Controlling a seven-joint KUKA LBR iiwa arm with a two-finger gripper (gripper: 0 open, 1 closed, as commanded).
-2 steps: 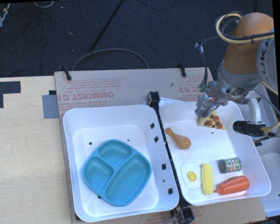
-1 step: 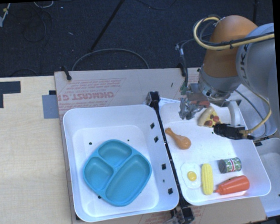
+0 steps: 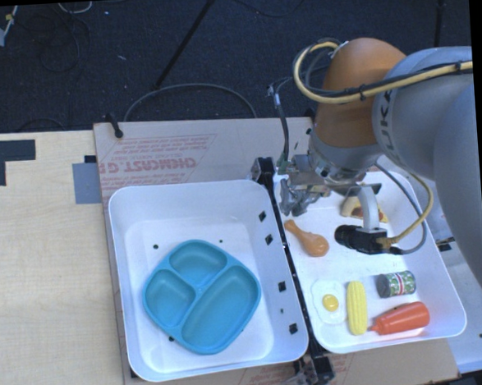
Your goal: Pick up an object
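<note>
1. While the pale counter [image 3: 42,284] stretches away at the far left, a printed cardboard sheet [image 3: 181,155] is seen laid on it beneath both bins.
2. Now the left bin [image 3: 127,212] is taken in: a blue divided plate [image 3: 201,296] is laid flat in it, toward the front.
3. At the divider between the bins, the end effector [image 3: 295,198] is found low over the back-left corner of the right bin [image 3: 431,269]. Whether it is spread or pressed together cannot be told.
4. Just in front of it, a tan drumstick [image 3: 308,239] is seen lying on the right bin's floor, close by. Contact cannot be judged.
5. Further forward, a fried egg [image 3: 329,302] and a corn cob [image 3: 357,307] are laid side by side, edges touching.
6. To their right, a small can [image 3: 395,284] is seen on its side, and an orange carrot [image 3: 400,319] is laid just in front of it, near the front-right corner.
7. Over the bin's back right, the grey arm [image 3: 426,125] is seen, with its orange band above the wrist.
</note>
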